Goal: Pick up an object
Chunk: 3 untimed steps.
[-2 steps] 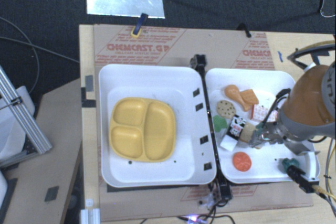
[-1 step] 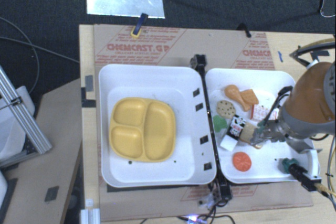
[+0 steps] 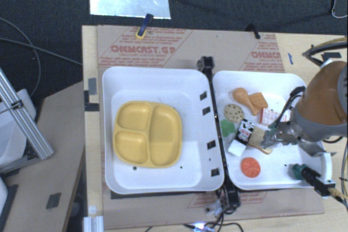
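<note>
My gripper (image 3: 270,137) hangs low over the middle of the right bin (image 3: 283,80), reaching in from the right. Right under it lies a tan flat piece (image 3: 256,142). Beside it to the left are a black-and-white box (image 3: 246,130), a white block (image 3: 236,148) and a green piece (image 3: 227,127). Further back lie a speckled cookie (image 3: 234,112), an orange drumstick (image 3: 242,97), an orange wedge (image 3: 259,100) and a red-and-white box (image 3: 269,116). A red-orange disc (image 3: 250,167) sits near the front wall. Nothing is visibly held.
The left bin (image 3: 125,80) holds a yellow divided plate (image 3: 148,133). A black divider (image 3: 215,122) with clips runs between the bins. The arm's grey and orange body (image 3: 326,103) covers the right bin's right side.
</note>
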### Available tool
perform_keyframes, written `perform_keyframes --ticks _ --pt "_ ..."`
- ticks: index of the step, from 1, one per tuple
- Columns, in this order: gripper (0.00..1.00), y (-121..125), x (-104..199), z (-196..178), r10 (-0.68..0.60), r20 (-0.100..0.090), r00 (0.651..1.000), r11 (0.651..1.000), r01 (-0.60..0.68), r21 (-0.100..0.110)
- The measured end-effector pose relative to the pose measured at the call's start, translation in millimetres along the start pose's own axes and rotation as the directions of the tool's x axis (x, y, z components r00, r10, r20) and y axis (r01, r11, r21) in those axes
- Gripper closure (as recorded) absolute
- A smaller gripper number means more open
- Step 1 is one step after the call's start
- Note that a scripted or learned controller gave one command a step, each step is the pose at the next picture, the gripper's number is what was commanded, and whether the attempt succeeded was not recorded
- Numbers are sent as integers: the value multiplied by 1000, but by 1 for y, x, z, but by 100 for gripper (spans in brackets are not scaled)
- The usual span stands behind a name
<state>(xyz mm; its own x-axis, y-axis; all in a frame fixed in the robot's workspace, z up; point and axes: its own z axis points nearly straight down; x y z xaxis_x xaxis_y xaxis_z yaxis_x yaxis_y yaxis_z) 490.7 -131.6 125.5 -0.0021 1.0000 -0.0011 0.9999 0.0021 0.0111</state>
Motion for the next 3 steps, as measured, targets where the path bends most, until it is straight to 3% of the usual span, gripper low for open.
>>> perform_keyframes --ticks 3 --pt "100 4 0 -31 -4 -1 1000 1000 4 -9"
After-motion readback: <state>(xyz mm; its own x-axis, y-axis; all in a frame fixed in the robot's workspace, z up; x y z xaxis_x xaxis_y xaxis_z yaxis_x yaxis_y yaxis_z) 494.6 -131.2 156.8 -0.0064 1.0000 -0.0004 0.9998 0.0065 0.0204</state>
